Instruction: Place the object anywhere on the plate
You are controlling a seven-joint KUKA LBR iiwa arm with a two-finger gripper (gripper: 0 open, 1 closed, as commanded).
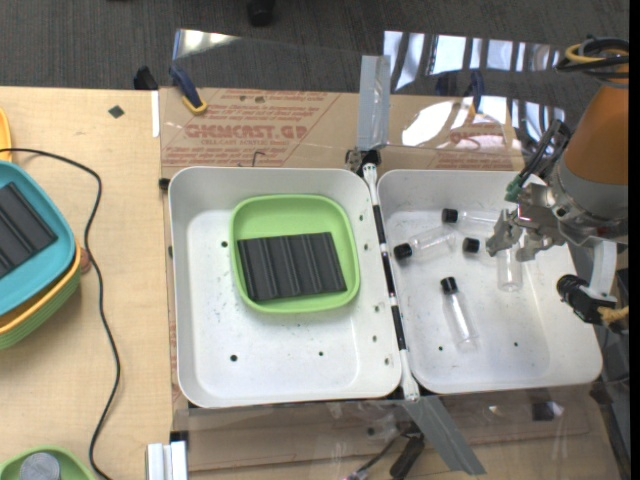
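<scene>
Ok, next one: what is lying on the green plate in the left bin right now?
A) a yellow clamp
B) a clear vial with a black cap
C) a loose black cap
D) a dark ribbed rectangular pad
D: a dark ribbed pad lies across the green plate in the left bin, while the clear vials, such as the one at, lie in the right bin.
</scene>
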